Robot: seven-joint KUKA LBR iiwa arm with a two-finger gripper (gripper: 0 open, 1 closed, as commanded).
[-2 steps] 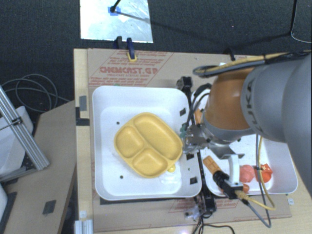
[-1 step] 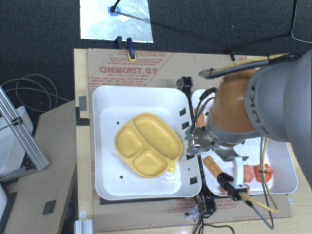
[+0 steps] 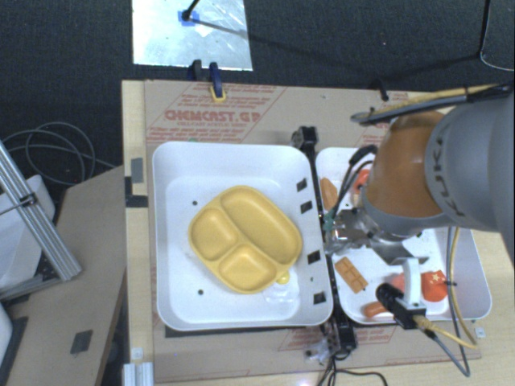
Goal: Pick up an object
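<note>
I am watching a flat brown ridged rectangular piece lying in the right-hand shallow white bin, close to that bin's left wall and about midway along it. The gripper is hanging over the same bin just beyond the brown piece, also hard by the left wall. From this slant I cannot tell whether it is open or closed, and I am seeing nothing held in it.

Further back along the bin's left wall, an orange tapered piece is lying lengthwise. Toward the bin's near edge, a small reddish sausage-shaped piece is resting on the floor, and a red round piece is sitting nearer the bin's right side.

The grey arm with its orange band is covering most of the bin's middle and far end. Just beside the bin, the left-hand white bin is holding a yellow three-compartment plastic tray.
</note>
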